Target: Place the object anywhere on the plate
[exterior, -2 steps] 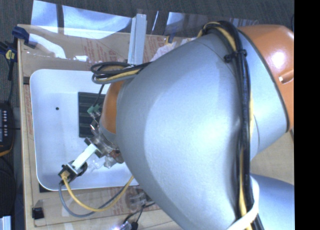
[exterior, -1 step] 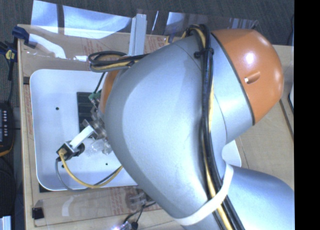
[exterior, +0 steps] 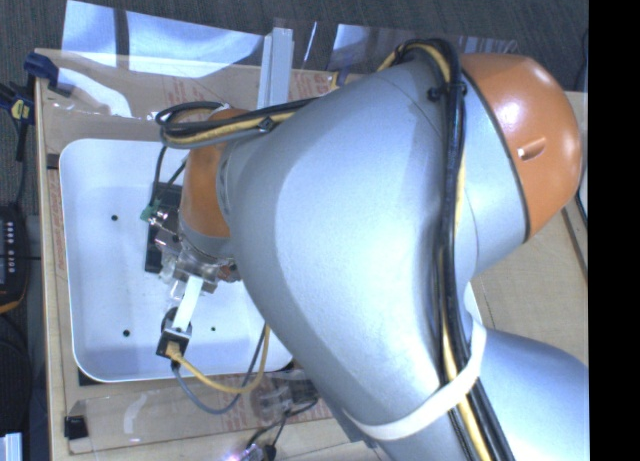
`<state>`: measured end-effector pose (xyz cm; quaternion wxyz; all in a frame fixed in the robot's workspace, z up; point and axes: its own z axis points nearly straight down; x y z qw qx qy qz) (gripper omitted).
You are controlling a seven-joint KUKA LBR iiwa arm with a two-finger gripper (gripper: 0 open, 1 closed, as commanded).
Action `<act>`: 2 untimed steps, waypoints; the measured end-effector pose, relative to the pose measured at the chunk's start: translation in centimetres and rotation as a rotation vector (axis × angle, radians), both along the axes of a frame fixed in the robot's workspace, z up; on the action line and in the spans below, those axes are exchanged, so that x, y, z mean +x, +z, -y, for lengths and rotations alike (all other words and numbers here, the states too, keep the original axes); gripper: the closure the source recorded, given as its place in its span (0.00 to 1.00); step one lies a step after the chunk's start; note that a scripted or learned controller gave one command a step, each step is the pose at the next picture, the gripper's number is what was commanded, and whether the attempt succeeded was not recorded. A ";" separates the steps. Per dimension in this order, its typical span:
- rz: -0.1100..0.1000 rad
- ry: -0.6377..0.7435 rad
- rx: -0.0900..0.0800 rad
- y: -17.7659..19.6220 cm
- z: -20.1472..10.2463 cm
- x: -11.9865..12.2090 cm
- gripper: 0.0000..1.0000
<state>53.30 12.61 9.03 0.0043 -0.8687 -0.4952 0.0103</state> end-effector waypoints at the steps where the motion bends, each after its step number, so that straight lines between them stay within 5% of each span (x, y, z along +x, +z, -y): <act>1: 0.017 -0.513 -0.002 14.2 -2.7 -3.1 1.00; 2: 0.015 -0.552 -0.006 11.8 -1.4 1.1 1.00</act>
